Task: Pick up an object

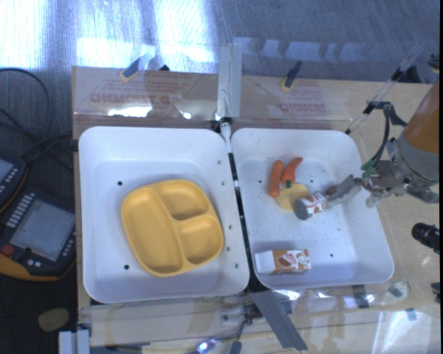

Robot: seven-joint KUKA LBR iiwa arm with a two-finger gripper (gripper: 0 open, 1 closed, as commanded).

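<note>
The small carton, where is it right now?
The small carton lies flat in the right bin, near its front edge, below the carrots and the grey can.

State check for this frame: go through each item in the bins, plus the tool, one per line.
Yellow tray: flat in left bin, compartments bare.
Carrots: lying in right bin, against yellow piece.
Can: on its side.
Carton: flat, near front wall.
Tool: low, beside can.

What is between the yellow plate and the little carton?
In the camera view, the raised white rims where the two bins meet lie between the yellow plate and the little carton, plus bare white bin floor on either side.
</note>
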